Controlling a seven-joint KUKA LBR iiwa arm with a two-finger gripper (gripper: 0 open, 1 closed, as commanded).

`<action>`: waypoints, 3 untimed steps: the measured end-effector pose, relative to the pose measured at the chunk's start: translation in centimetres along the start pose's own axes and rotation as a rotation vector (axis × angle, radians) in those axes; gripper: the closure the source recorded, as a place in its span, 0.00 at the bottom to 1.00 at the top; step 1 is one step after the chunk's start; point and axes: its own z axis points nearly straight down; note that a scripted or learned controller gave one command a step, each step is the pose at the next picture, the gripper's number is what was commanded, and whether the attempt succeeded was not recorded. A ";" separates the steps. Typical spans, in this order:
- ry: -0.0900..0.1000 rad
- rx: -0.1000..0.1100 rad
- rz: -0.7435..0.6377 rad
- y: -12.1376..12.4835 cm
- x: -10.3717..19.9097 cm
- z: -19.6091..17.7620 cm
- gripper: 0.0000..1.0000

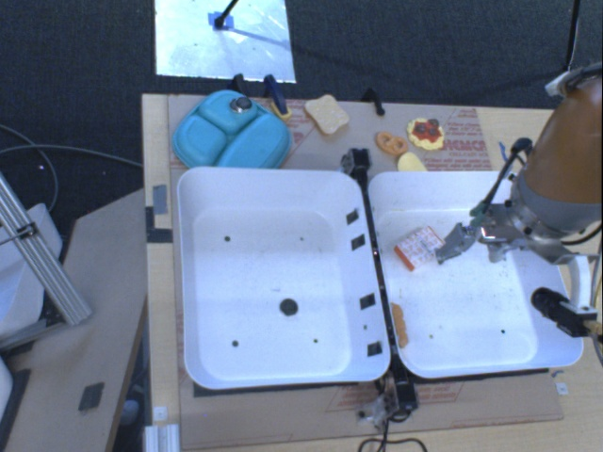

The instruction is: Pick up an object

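A small white and orange packet (417, 248) lies in the upper left part of the right bin (528, 347). My gripper (455, 244) hangs low over that bin, just right of the packet and very close to it; I cannot tell whether it touches. A thin orange-brown piece (399, 324) lies by the right bin's left wall, toward the front. In the left bin (217, 205) sits a small dark round object (288, 306).
Behind the bins lie a blue sectioned dish (231, 132), a toast slice (327, 114), a pretzel (390, 142), a small pizza piece (426, 132) and a yellow piece (411, 162). A black cylindrical part (558, 311) sticks out over the right bin's right edge.
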 end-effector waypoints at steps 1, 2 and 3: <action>-0.004 -0.006 0.009 -1.0 -9.8 14.4 0.00; -0.002 -0.005 -0.001 2.3 -10.7 13.7 0.00; -0.001 -0.009 -0.010 9.7 -2.6 13.8 0.00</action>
